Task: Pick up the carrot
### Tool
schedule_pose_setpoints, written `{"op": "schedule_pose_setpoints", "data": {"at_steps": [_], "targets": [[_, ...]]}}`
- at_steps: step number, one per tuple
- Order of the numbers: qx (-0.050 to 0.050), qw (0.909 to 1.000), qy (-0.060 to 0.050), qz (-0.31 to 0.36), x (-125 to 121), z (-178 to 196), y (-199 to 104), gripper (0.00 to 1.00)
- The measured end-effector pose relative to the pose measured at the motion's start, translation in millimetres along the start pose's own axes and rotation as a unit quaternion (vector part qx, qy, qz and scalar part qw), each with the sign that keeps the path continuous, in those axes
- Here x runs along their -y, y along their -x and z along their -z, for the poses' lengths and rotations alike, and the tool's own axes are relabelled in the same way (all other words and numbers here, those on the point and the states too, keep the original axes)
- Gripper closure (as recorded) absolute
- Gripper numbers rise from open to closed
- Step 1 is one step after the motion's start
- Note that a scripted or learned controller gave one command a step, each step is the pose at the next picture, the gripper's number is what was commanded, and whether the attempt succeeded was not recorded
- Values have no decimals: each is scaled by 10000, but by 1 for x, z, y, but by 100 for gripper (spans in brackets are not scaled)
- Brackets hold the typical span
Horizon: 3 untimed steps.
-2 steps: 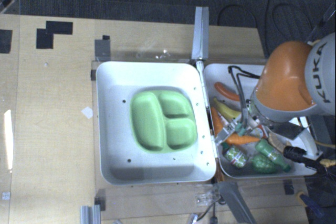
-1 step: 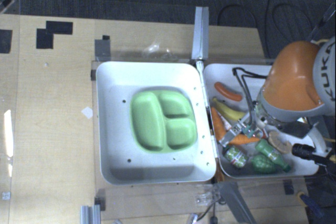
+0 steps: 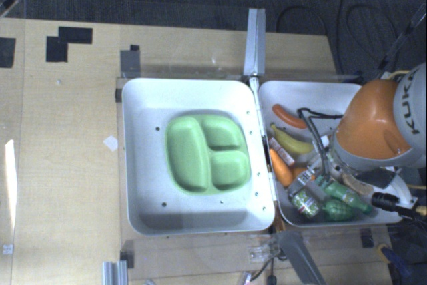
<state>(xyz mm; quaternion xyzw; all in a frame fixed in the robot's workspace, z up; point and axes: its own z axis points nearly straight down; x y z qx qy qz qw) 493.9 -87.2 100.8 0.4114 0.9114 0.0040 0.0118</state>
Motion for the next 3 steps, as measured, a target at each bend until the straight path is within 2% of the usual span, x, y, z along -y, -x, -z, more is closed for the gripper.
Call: {"op": "schedule_pose_setpoints", "data": {"at_steps": [1,2,3], "targets": [[22,9998,11,-205,-64,-7,59,0],[76,9998,57,-198,-67,6,62,100],[-68,9999,-51,147,-128,125,5,100]]}}
